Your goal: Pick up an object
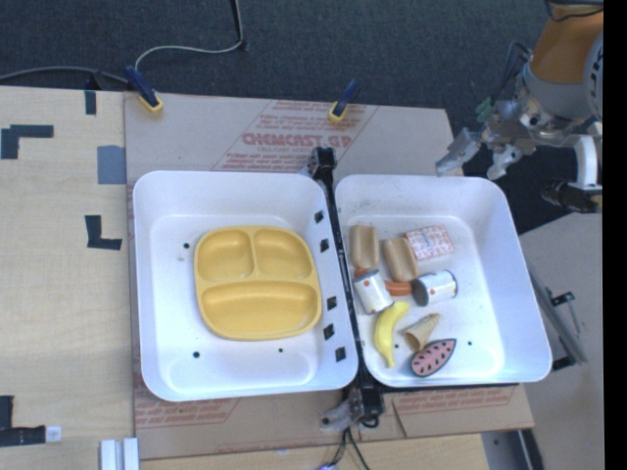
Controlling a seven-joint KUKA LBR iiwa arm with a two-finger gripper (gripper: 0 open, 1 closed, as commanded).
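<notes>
Camera view shows a curved yellow banana (391, 332) in the right bin (509, 262); fingers (460, 155) spread, empty.

1. You see the arm (568, 37) cut off by the top right corner of the frame.
2. The orange piece (399, 288) in the right bin (509, 262) lies partly hidden under the neighbouring toys.
3. The print on the pink-and-white packet (429, 243) is too small to read.
</notes>
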